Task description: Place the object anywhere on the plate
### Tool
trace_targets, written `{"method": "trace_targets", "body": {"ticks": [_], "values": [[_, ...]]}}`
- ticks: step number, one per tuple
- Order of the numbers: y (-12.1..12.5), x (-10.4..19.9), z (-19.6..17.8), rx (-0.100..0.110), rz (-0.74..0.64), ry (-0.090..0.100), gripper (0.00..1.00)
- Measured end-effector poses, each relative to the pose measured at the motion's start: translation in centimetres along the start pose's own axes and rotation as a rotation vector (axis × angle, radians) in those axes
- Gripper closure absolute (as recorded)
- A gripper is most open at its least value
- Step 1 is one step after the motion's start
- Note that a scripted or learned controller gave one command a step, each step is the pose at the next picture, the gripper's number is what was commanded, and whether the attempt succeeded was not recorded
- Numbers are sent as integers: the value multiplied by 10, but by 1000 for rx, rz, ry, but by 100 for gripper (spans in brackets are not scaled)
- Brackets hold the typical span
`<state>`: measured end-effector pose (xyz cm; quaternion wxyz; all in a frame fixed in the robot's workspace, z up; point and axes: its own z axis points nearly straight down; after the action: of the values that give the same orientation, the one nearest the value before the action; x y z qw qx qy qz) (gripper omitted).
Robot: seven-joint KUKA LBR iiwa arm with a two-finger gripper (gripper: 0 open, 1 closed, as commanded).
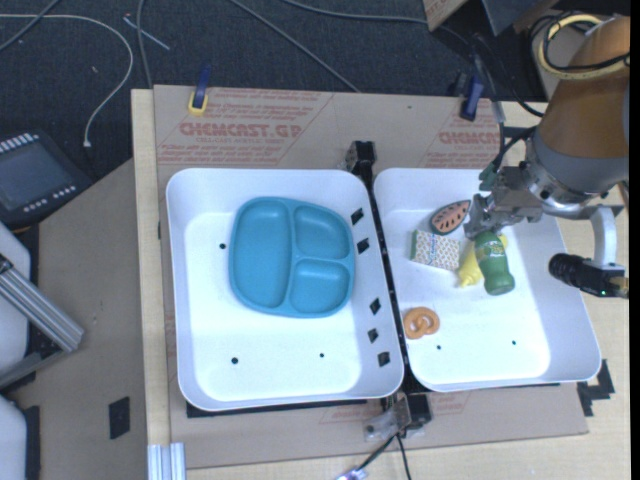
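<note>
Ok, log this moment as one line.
gripper: over right bin, at green bottle | grasp: unclear | plate: left bin, bare | pretzel: right bin

The plate (290,256) looks like smooth matt blue plastic. Both bins (200,338) around it are smooth white plastic with a slight sheen. Under them, the worktop (290,118) is covered in matt brown cardboard printed in red. Right of the plate, the bottle (494,265) is glossy green plastic, and the pretzel (420,322) has a shiny orange finish. The arm (590,108) shows smooth orange casing over grey metal
</note>
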<state>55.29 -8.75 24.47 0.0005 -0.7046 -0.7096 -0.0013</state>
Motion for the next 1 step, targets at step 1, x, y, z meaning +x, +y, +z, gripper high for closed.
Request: {"method": "trace_targets", "body": {"ticks": [1], "values": [[-2, 62, 4, 3, 0, 0, 100]]}}
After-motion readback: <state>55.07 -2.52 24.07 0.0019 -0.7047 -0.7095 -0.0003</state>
